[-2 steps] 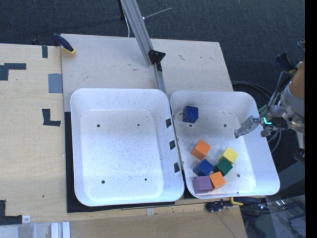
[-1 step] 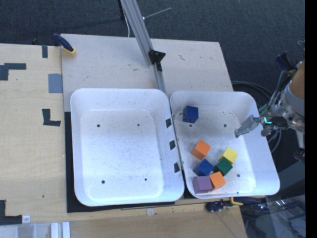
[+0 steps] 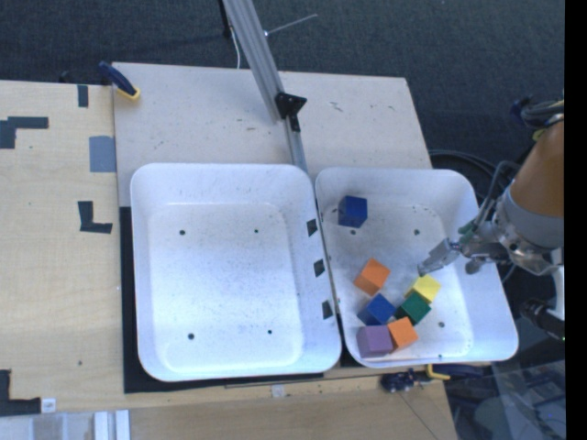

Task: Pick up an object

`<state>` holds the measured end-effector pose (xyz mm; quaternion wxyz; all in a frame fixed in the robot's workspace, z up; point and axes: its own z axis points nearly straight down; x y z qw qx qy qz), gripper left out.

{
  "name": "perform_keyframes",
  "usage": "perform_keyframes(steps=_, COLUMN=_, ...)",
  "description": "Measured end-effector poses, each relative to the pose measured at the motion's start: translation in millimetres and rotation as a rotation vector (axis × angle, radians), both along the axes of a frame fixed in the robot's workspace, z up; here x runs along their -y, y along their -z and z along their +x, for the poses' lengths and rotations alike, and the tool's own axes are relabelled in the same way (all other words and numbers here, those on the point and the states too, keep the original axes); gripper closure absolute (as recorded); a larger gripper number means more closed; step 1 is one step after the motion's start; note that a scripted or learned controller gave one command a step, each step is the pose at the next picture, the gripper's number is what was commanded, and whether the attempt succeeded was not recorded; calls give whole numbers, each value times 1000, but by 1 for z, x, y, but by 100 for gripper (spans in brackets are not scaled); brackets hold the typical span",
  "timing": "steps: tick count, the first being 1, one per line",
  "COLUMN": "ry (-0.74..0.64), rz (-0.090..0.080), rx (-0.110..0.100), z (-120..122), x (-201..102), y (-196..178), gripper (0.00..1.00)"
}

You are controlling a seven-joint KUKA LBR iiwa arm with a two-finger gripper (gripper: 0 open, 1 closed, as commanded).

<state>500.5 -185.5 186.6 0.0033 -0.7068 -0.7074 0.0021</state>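
Fingers: spread unclear, cannot tell. Gripper (image 3: 438,260) hangs over right bin (image 3: 459,191), just above yellow block (image 3: 426,289). Nearby cluster: green block (image 3: 415,308), two orange blocks (image 3: 371,276), blue block (image 3: 377,310), purple block (image 3: 374,340). Another blue block (image 3: 352,211) sits apart, near bin's far side.

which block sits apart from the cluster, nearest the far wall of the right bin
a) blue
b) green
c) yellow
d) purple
a: a blue block lies alone near the far wall of the right bin, while the yellow block, green block and purple block crowd together near the front wall.
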Motion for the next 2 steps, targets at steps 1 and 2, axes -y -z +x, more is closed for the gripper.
perform_keyframes(steps=1, ry=1, rz=0, rx=-1, z=-11, x=3, y=51, gripper=0)
perform_keyframes(steps=2, ry=2, rz=-2, rx=12, z=-9, x=2, y=94, gripper=0)
